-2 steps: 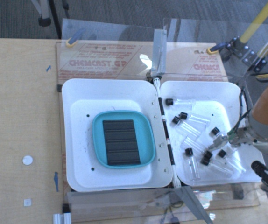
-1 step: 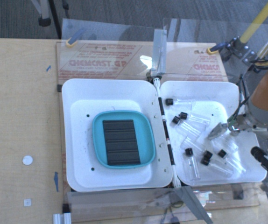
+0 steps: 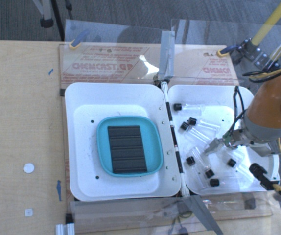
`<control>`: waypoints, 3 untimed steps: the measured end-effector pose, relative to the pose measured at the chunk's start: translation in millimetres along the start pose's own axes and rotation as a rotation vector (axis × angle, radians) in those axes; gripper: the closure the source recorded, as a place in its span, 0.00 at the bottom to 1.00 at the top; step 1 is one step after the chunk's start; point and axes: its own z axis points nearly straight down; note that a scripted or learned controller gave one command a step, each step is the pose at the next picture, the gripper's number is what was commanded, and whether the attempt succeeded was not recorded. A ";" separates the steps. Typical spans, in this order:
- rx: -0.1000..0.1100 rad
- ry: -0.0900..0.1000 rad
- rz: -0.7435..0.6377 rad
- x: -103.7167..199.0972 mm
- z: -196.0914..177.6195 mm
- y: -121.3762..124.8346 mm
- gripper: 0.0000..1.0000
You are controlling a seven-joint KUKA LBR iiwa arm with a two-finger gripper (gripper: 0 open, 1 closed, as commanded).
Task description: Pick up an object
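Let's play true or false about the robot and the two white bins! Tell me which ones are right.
1. The teal square dish sits in the left white bin. True.
2. A dark ribbed block lies inside that dish. True.
3. The small clear vials with black caps are in the left bin. False: they lie in the right white bin.
4. The gripper hangs over the teal dish. False: it is over the right bin, among the vials.

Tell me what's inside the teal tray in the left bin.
Inside the teal tray lies a dark grey ribbed block, flat and roughly centred. The block covers the tray floor beneath it, so anything under it cannot be seen.
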 end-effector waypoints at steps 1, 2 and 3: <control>-0.002 -0.001 -0.031 30.4 0.2 70.5 0.00; 0.001 0.002 -0.066 -64.9 0.9 39.9 0.00; 0.001 0.001 -0.108 13.3 -0.1 11.3 0.00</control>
